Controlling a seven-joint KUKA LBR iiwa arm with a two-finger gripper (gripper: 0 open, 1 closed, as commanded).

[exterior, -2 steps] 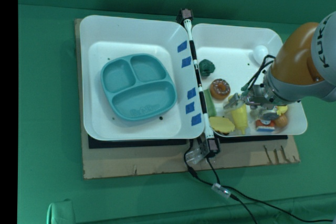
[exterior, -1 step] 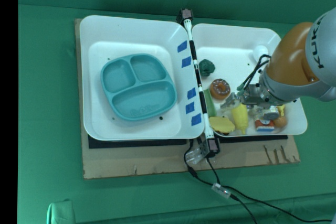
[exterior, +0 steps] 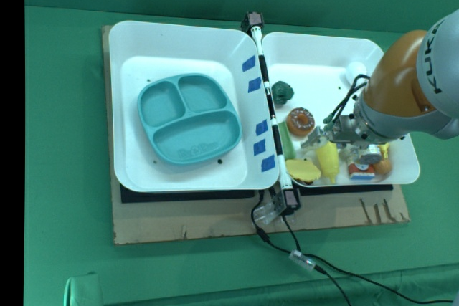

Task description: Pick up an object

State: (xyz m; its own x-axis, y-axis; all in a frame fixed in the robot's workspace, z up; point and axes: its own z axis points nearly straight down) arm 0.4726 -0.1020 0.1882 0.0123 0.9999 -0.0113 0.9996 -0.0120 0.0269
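Note:
The right bin (exterior: 315,46) holds several toy foods. A dark green broccoli (exterior: 282,91) lies near the divider, with a chocolate-frosted donut (exterior: 300,122) below it. At the front edge sit a burger (exterior: 303,170), a yellow bottle-like piece (exterior: 328,160), a red and white item (exterior: 361,170) and an orange piece (exterior: 382,167). My gripper (exterior: 331,139) is low in the front part of this bin, just right of the donut and right above the yellow piece. The wrist hides what is under it.
The left bin (exterior: 129,46) carries a teal divided plate (exterior: 189,118). A divider rail with blue tape marks (exterior: 259,129) separates the bins. A white round object (exterior: 355,71) rests at the right bin's back. A thin green piece (exterior: 287,143) lies along the divider.

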